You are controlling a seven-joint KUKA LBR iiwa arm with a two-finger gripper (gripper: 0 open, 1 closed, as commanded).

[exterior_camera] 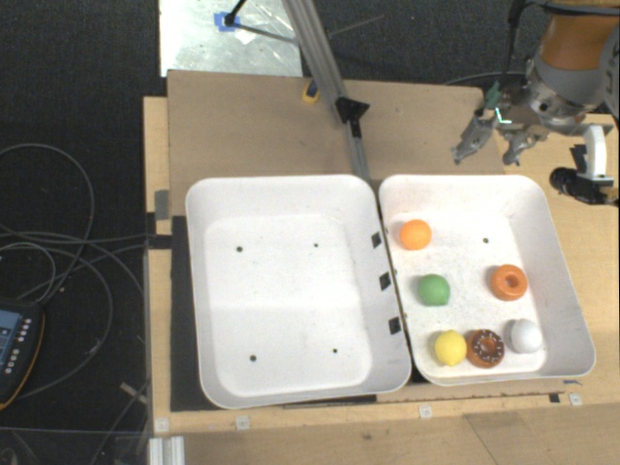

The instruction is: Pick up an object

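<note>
Objects for picking are gathered in the right bin (557, 223): an orange ball (415, 234) toward its upper left, a green ball (433, 290) at its middle, an orange ring (509, 282) to the right, and a yellow ball (449, 348), chocolate doughnut (484, 348) and white ball (525, 336) along its near edge. The gripper (492, 146) is held above the bin's far rim, jaws spread apart, nothing between them. No grasp has been made; descent, closing and lifting are judged outstanding.
</note>
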